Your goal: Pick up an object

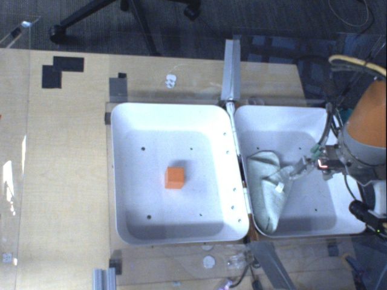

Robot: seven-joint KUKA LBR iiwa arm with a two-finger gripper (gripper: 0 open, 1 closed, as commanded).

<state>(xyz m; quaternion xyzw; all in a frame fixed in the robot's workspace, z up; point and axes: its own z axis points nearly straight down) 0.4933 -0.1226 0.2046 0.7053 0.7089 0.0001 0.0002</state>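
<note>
Wooden bench [60, 180] bears two white bins [130, 162]; pincer [289, 175] pinches the grey cloth [266, 192].

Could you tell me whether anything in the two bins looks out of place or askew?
The grey cloth lies crumpled against the right bin's left wall rather than flat. The orange cube sits squarely in the left bin.
</note>
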